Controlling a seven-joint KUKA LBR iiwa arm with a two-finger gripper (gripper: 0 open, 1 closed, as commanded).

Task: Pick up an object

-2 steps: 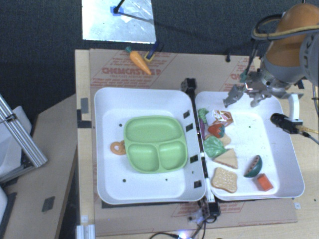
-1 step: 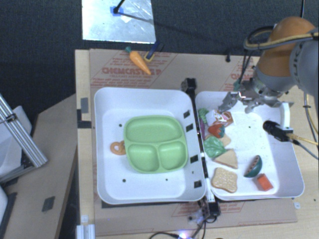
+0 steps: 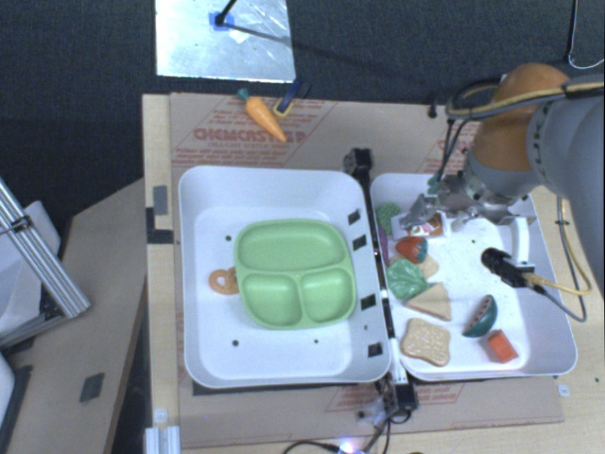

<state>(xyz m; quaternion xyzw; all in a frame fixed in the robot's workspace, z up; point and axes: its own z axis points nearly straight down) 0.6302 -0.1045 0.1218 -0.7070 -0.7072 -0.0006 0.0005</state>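
I have the grey arm (image 3: 558, 135) reaching in from the right, orange band uppermost, with the gripper (image 3: 423, 218) low near the right bin's upper-left corner.

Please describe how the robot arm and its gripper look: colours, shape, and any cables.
The arm is thick and rounded, grey, with an orange band above the wrist. The gripper is a small metallic, silver-grey assembly. Thin dark cables run along the wrist toward it.

Bench (image 3: 161, 282) — two white bins (image 3: 203, 253), carrot (image 3: 264, 118)
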